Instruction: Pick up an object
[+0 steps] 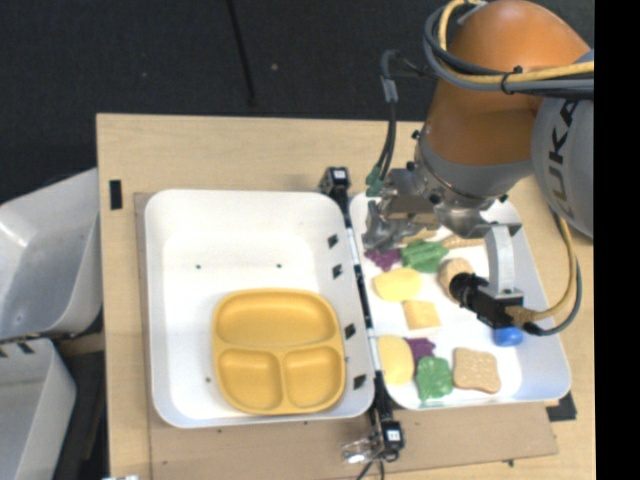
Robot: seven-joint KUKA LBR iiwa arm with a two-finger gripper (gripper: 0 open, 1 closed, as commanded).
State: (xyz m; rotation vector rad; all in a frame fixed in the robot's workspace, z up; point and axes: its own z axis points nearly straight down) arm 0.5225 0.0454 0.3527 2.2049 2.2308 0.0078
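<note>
My gripper (385, 230) hangs low over the far left part of the right bin (545, 363), under the orange wrist. Just below it lie a purple toy piece (381, 259) and a green leafy piece (424, 256). Nearer the front sit a pale yellow lump (398, 286), a yellow cheese square (421, 314), another yellow piece (396, 359), a second purple piece (421, 347), a green piece (433, 377), a toast slice (476, 370) and a blue piece (508, 336). Nothing can be seen held.
The left bin (180, 238) holds a yellow three-compartment plate (278, 350) at its front. A divider with black clips (352, 268) separates the bins. The arm's bulk covers the right bin's far end.
</note>
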